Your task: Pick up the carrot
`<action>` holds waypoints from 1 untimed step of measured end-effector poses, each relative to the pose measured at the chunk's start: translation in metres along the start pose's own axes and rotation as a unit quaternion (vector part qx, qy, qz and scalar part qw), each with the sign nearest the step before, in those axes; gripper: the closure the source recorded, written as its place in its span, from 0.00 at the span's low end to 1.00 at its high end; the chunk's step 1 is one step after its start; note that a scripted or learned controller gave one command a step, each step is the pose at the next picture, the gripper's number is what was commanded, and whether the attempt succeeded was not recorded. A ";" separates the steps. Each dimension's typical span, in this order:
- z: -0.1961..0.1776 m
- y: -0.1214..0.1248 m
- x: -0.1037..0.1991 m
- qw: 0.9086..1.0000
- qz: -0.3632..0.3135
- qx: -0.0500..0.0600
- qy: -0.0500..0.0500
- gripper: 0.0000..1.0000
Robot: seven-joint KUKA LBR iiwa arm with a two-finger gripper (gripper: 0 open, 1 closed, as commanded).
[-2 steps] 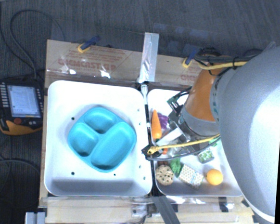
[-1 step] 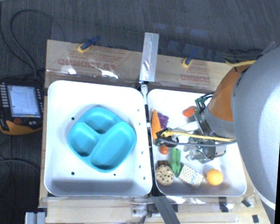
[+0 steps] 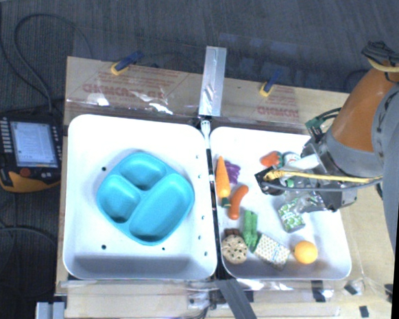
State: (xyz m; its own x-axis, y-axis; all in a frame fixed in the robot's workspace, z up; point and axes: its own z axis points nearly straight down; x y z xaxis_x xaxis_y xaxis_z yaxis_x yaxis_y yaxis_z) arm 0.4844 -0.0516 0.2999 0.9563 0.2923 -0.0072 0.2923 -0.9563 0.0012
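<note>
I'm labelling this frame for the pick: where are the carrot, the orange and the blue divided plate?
carrot [image 3: 221, 180]: camera view, middle of its orange body.
orange [image 3: 306, 252]: camera view, centre of the fruit.
blue divided plate [image 3: 164, 211]: camera view, floor of its largest compartment.

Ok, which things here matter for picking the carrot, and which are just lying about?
For the job:
carrot
gripper
right bin

Lying about:
orange
cookie
sausage
green vegetable
blue tray
left bin
</note>
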 end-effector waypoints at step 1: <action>0.119 -0.031 0.013 1.000 0.012 0.003 -0.001 1.00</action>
State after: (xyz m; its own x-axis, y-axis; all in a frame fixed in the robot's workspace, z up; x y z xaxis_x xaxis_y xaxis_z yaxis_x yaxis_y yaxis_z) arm 0.4874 -0.0185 0.1809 0.9630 0.2694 -0.0100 0.2694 -0.9630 -0.0036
